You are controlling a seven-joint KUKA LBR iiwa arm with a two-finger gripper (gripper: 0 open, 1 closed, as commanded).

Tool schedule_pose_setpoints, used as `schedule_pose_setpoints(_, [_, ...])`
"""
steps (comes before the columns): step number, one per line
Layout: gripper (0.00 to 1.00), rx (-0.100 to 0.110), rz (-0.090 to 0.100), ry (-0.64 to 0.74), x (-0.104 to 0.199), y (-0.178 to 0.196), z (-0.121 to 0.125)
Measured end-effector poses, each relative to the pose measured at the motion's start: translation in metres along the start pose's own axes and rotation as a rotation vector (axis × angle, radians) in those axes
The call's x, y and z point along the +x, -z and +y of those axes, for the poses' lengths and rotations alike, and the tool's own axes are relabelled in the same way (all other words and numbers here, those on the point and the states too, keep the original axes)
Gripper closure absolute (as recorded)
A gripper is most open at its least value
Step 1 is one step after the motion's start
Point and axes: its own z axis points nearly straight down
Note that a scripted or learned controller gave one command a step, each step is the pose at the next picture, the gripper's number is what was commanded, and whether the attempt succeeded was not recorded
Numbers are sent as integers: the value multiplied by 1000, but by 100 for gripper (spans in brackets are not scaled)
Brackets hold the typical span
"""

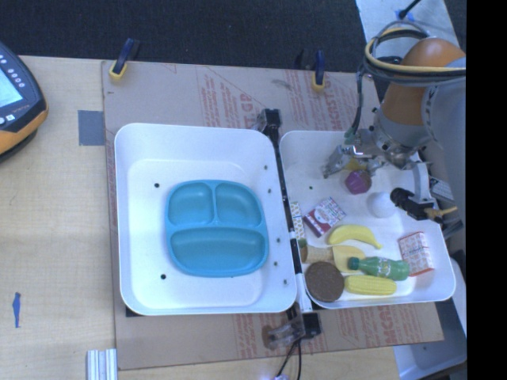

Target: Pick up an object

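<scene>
From the camera above, we see a light wooden bench [55, 236] with a brown cardboard sheet [198, 93] lying on it, held at its far edge by a yellow clamp [120, 60] and a blue clamp [318, 66]. Beyond the bench the floor [198, 10] is dark. At 9 o'clock, on the bench edge, a black and orange control pad [16, 101] lies partly in view.

Two white bins stand side by side on the cardboard. The left bin [131, 212] holds a blue divided plate [215, 228] in its middle. The right bin [305, 153] holds many small things. At its 12 o'clock side we see the gripper [356, 158], low over the bin floor, and just below it a purple object [358, 181]. We cannot tell if the jaws are open or closed, or if they hold anything. At 3 o'clock from the purple object is a white ball [381, 204]. Toward 6 o'clock lie a red and white packet [323, 214], a banana [354, 235], a green bottle [379, 267], a corn cob [368, 286] and a brown round disc [324, 282]. A red and white card [416, 253] rests near the right wall.
</scene>
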Motion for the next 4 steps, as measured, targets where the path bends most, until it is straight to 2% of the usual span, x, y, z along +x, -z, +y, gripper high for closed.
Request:
schedule_pose_setpoints(1, [0, -14, -4, -6, -46, 73, 1])
schedule_pose_setpoints(2, [0, 0, 2, 0, -4, 7, -35])
schedule_pose_setpoints(3, [0, 1, 1, 0, 34, 1, 0])
schedule_pose_setpoints(4, [0, 1, 0, -6, 16, 15, -86])
